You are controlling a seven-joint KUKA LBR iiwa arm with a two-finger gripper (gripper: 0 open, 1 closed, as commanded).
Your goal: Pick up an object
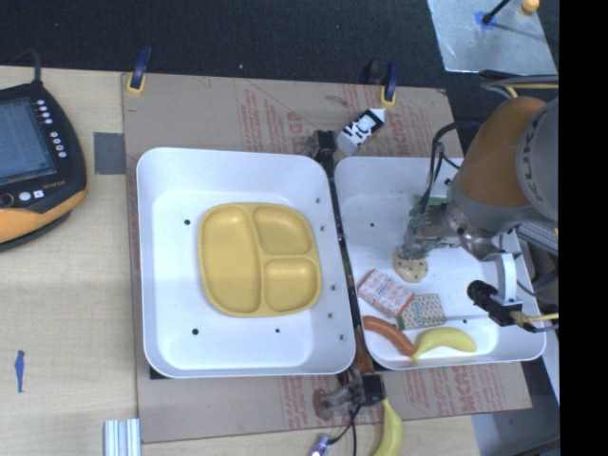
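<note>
The left bin (157, 255) carries a yellow divided tray (258, 257), while the right bin (380, 183) holds the pickable clutter: a banana (446, 342), a sausage (388, 334), two small packets (385, 293) and a round cookie (411, 269). The gripper (416, 245) hangs just above the cookie (how far its jaws are spread I cannot tell, nor whether anything is caught). The risk, I judge, is that so flat a cookie slips free or gets pushed toward the packets just beside it.
</note>
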